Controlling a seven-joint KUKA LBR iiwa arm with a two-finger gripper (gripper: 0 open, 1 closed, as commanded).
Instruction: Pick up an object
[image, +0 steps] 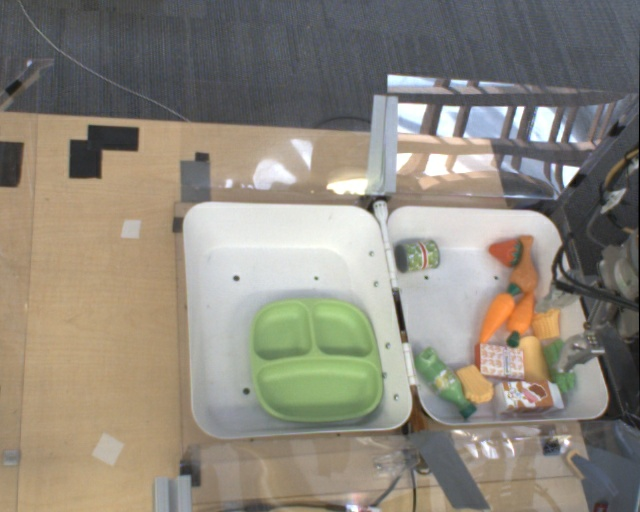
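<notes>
The right bin (450, 225) holds several toy foods. A small can (417, 255) lies at its back left. Two orange carrots (497, 314) lie in the middle, with a red and orange piece (512, 250) behind them. A red and white carton (500, 360) and a brown box (527, 397) sit at the front. A green bottle-shaped toy (445, 378) lies at the front left beside a yellow piece (477, 384). My gripper (583, 348) hangs low over the bin's right edge, next to a yellow block (546, 323) and a green piece (562, 368).
The left bin (230, 240) holds a green divided plate (315, 360). A metal divider (390, 285) separates the bins. The grey arm (605, 260) with its cables covers the right bin's right rim. Wooden bench surface (90, 330) lies to the left.
</notes>
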